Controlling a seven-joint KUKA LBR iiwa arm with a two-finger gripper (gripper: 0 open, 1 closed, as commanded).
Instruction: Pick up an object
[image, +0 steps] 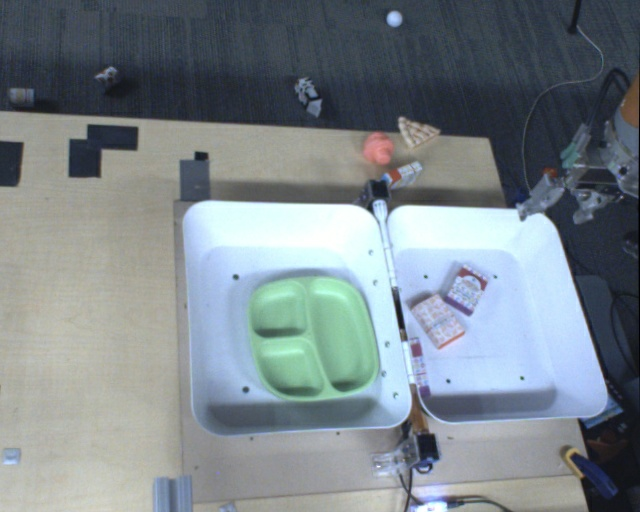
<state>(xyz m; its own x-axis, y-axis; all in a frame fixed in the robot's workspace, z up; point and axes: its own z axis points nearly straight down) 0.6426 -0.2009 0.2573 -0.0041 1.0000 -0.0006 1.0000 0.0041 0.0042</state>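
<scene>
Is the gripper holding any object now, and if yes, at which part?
Nothing is held: the gripper is at the right bin's far corner, away from both small boxes.

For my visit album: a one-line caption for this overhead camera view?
Green divided tray in the left bin; two small patterned boxes in the right bin.

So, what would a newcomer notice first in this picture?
Probably the green divided tray, which fills the middle of the left bin. Next, two small patterned packets lying close together in the right bin. A pink ball rests on the bench behind the bins.
</scene>
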